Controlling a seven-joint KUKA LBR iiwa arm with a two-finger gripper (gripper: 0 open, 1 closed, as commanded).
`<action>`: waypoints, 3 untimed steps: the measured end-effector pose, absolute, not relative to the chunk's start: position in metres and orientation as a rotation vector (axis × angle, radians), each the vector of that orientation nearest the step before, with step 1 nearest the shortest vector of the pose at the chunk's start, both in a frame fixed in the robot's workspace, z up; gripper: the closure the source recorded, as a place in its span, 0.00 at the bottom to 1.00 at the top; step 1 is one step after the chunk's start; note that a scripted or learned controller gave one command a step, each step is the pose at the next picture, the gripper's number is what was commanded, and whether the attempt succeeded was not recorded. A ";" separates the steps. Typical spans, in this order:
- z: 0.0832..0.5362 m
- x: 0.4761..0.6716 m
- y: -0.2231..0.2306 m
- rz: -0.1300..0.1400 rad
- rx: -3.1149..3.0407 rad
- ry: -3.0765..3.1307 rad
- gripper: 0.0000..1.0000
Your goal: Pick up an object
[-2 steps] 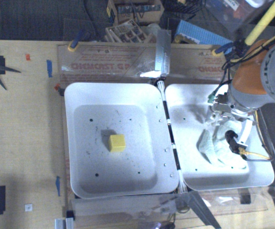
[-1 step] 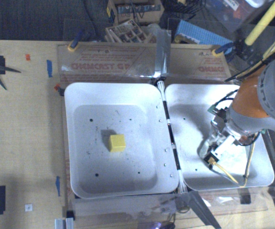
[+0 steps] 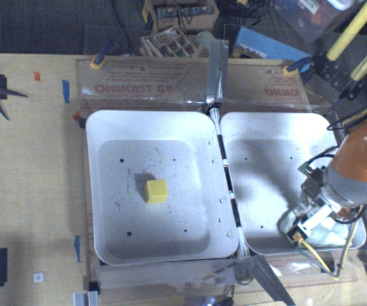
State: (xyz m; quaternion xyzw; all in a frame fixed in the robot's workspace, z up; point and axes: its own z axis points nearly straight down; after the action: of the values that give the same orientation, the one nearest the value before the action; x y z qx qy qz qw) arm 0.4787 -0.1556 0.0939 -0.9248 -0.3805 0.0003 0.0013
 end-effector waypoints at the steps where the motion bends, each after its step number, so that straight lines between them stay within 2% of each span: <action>1: 0.094 0.479 -0.156 0.001 -2.903 -1.195 0.00; 2: 0.111 0.532 -0.195 -0.004 -2.741 -1.522 0.00; 3: 0.218 0.496 -0.212 0.002 -2.956 -1.065 0.00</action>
State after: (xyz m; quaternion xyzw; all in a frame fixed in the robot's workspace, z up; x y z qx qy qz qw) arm 0.4961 -0.2120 0.2178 -0.9408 -0.3388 0.0006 -0.0002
